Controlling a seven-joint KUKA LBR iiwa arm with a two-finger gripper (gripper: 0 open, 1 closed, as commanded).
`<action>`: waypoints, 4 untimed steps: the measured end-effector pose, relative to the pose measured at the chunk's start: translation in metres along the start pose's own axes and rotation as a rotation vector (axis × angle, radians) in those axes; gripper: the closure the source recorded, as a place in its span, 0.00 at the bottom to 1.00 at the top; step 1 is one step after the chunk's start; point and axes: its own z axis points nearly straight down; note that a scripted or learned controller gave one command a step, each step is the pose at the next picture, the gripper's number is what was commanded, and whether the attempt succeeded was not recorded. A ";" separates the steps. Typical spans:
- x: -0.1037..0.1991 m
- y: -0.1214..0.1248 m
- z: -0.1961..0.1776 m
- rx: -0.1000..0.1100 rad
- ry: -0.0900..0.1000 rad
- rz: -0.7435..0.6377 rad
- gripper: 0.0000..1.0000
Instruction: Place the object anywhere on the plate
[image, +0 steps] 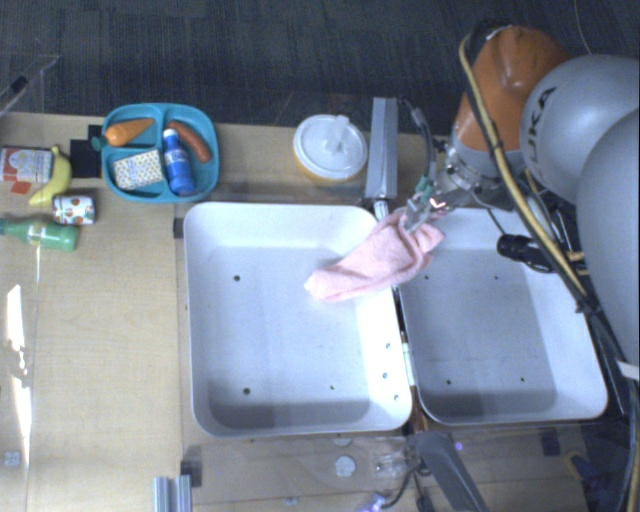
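Observation:
A pink cloth (372, 262) hangs over the wall between the two bins, its lower end trailing into the left bin (270, 380). Its upper right corner is pinched between the fingers of my gripper (424, 207), which is shut on it just above the right bin's (500, 370) back left corner. The cloth looks lifted at that end and slack at the other. The blue divided plate (203, 130) sits on the bench at the back left, beyond the left bin, and holds toy food and a small blue bottle.
A white lidded tub (330, 148) and a grey metal post (383, 150) stand behind the bins between plate and gripper. A toy banana (55, 178), a small can (73, 209) and a green bottle (40, 234) lie at the far left.

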 end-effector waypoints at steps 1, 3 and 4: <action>0.000 0.002 -0.040 -0.001 0.000 -0.008 1.00; 0.094 0.027 -0.042 -0.002 0.002 -0.815 1.00; 0.140 0.052 -0.041 -0.006 -0.001 -1.115 1.00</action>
